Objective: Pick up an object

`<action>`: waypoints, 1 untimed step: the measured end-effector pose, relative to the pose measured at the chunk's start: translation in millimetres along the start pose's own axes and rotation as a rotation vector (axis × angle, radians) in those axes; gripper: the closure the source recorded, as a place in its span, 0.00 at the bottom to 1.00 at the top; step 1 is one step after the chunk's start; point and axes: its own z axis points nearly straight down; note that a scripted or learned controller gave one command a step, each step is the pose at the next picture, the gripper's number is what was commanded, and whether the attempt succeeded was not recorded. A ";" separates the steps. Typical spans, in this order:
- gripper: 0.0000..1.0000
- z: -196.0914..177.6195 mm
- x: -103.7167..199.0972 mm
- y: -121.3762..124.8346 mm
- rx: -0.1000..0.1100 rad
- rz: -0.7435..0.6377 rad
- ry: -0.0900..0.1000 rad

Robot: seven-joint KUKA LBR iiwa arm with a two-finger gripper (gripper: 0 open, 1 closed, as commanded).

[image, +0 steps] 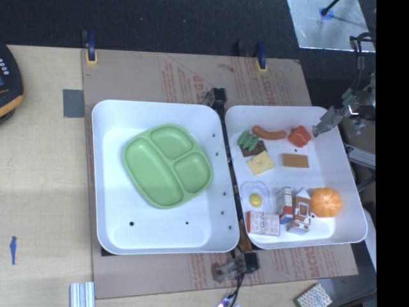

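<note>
Right bin [342, 190] holds toy food; left, a green plate [167, 165].

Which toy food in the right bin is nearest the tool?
The red pepper, by the bin's far right edge, just left of the tool. Sausage, cheese and orange lie farther off.

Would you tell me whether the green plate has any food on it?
Empty. The green plate lies flat in the left bin, its three compartments bare; the food items all sit in the right bin.

Faint red lettering runs across the brown cardboard sheet [192, 75] under the bins, too blurred to read.
</note>
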 end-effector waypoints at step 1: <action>0.00 167.2 -6.5 35.4 0.011 -0.005 0.003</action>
